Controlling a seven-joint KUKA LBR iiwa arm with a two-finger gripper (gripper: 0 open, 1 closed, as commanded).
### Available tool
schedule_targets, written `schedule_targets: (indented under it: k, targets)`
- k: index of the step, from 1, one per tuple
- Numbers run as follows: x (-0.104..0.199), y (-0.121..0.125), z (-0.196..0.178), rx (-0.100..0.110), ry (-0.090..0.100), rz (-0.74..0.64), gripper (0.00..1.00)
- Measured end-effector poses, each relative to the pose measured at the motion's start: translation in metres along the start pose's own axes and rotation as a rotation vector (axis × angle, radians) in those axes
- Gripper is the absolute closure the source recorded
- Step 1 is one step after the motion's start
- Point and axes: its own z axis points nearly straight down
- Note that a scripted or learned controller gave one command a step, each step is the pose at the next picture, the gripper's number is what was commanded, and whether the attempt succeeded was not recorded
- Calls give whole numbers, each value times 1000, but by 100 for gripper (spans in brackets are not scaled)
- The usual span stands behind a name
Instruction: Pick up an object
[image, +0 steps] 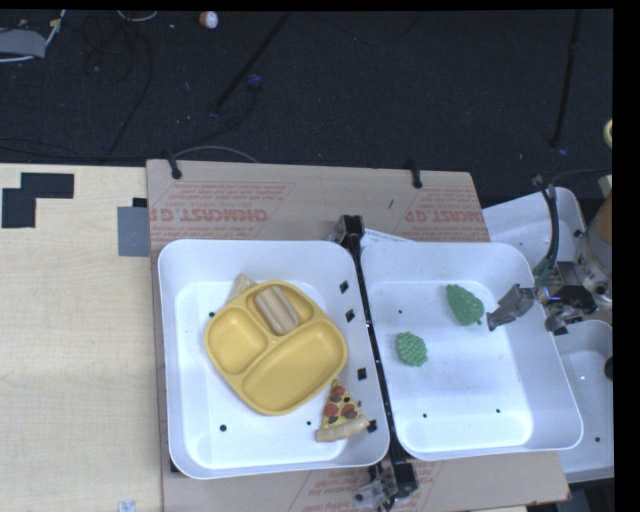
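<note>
Two green toy pieces lie in the right bin (470, 425): a larger leafy one (464, 304) toward the far right and a small knobbly one (411, 349) near the middle. My gripper (532, 308) hangs at the bin's right edge, just right of the leafy piece. Its fingers are spread apart with nothing between them. In the left bin (190, 400), a yellow divided plate (275, 350) holds a tan hot-dog bun (277, 308), and a pizza slice (341, 415) rests by its near right corner.
A black divider bar (365, 330) runs between the two bins. Cardboard (300, 205) lies under both bins. Cables and white arm hardware (570, 240) crowd the right side. A light wooden bench top (70, 350) stretches to the left.
</note>
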Motion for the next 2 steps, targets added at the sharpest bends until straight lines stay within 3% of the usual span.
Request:
schedule_targets:
  k: [1,2]
  targets:
    - [1,2,-7,-11,-2,-3,0]
    - [10,4,52,-8,0,-4,0]
